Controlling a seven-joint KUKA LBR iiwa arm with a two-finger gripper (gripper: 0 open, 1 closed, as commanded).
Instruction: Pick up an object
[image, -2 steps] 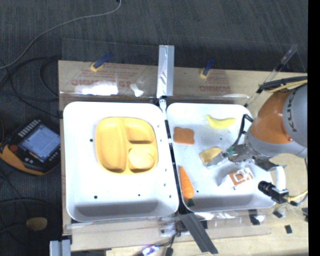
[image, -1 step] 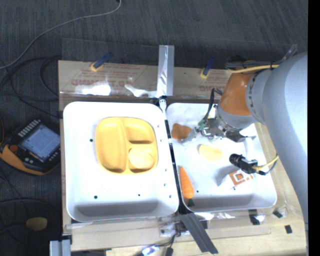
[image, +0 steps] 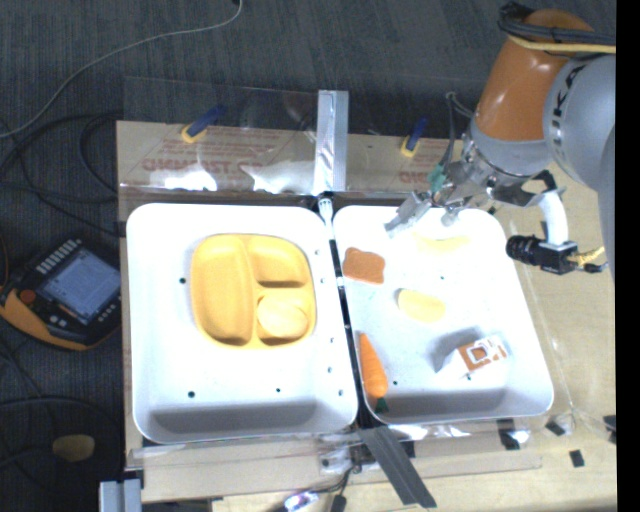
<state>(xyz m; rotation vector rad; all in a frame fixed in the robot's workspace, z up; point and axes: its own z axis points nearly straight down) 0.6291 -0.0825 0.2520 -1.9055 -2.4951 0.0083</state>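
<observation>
1. The gripper (image: 432, 205) hangs over the far edge of the right bin (image: 520, 300); fingers apart, nothing between them.
2. Nearest candidate: a pale yellow slice (image: 445, 240), just below the fingertips (toward the camera), long axis running left-right.
3. Further down-frame lie a brown piece (image: 364, 266), a second yellow slice (image: 421, 304), a carrot (image: 372, 369) and a small box (image: 482, 354).

The arm (image: 560, 80) is seen entering from the right at the top corner, its grey link leading into the orange band above the wrist. The wrist is angled down and to the left. The gripper (image: 432, 205) is carried low at the arm's end, its metal fingers (image: 405, 215) pointed leftward; nothing is seen between them.
</observation>
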